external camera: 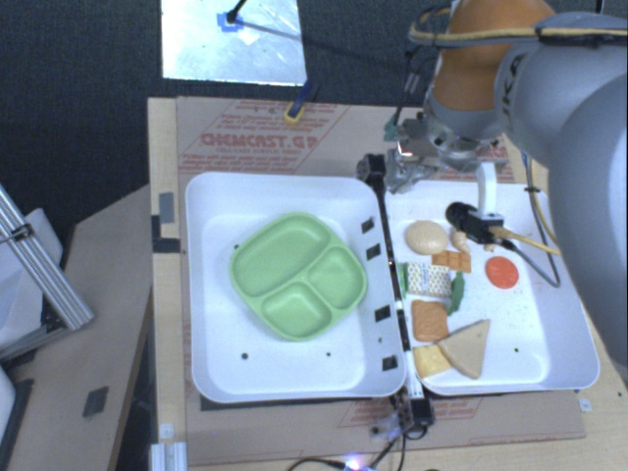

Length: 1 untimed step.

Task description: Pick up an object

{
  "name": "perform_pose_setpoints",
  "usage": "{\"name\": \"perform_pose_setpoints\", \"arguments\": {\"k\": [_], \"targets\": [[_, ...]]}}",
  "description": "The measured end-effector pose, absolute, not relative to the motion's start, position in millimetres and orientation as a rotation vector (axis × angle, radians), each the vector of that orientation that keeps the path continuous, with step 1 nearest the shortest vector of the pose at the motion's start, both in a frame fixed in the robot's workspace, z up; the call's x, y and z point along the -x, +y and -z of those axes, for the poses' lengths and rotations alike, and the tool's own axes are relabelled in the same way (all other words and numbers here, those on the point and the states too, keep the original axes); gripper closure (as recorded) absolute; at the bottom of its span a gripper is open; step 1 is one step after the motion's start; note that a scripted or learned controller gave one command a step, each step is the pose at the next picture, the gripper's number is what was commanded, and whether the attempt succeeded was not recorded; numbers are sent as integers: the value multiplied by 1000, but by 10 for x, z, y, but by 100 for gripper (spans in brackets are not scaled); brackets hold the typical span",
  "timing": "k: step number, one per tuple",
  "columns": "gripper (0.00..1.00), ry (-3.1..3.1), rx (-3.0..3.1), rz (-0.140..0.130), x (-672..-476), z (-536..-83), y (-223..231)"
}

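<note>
Gripper [404, 170] poised at far left corner of the right bin [549, 346], whether open or closed unclear, toy foods [429, 319] along that bin's left side, beige bun [426, 236] nearest it, green divided plate [297, 276] in left bin [211, 361].

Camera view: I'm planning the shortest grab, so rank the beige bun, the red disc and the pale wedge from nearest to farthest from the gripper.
Measured from the gripper:
1. Beige bun, at the far end of the right bin, just below the gripper.
2. Red disc, mid-bin, toward the right side.
3. Pale wedge, by the bin's near edge.
</note>
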<state>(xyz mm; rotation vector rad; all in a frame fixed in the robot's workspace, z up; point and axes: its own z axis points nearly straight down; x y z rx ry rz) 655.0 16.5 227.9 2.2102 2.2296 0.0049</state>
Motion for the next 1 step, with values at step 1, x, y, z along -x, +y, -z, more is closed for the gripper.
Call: {"name": "perform_pose_setpoints", "arguments": {"k": [1], "targets": [[100, 2227, -2213, -4, -6670, -2321, 613]]}}
